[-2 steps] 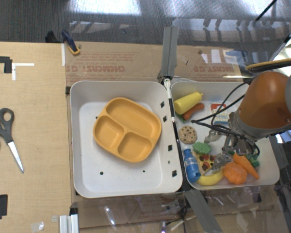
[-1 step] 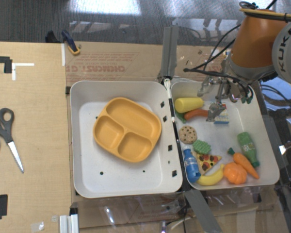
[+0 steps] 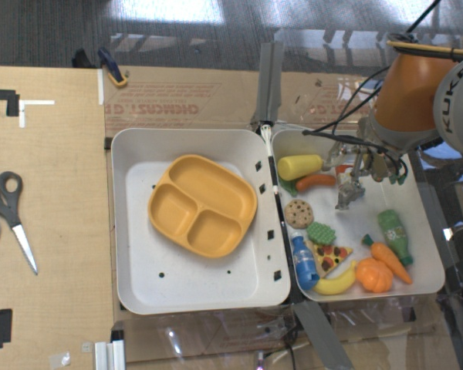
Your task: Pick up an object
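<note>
Grey gripper (image 3: 349, 193) above right bin (image 3: 426, 206), near hot dog (image 3: 316, 182)

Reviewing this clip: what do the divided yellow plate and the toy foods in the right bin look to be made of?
The divided yellow plate looks like moulded plastic with a smooth, semi-matte finish: uniform colour and soft rounded compartment ridges. The banana, carrot and green bottle also look like plastic toys, with flat saturated colours and slight sheen. The cookie appears similar, though its surface is too small to judge.
</note>
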Tool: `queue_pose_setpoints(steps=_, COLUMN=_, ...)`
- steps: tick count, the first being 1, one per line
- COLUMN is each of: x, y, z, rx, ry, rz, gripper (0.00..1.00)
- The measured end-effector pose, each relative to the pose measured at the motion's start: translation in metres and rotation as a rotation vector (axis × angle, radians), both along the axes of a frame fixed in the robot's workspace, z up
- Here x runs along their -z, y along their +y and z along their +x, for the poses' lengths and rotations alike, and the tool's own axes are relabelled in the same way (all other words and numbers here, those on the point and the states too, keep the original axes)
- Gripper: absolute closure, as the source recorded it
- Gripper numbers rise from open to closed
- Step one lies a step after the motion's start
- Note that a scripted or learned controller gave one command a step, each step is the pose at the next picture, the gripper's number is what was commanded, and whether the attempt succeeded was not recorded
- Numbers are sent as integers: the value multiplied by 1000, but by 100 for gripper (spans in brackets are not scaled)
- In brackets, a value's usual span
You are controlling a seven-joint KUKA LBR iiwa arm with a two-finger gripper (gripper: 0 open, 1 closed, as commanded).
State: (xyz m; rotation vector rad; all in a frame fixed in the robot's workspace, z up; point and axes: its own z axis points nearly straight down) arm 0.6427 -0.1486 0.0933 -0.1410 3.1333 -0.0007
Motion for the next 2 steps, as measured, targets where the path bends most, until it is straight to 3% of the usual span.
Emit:
queue_pose_setpoints(steps=1, x=-1, y=41, z=18, rx=29, ry=-3, rz=0, gripper=0)
queue_pose_setpoints(steps=2, x=0, y=-10, z=-61, rx=-5, ry=1, rz=0, gripper=0)
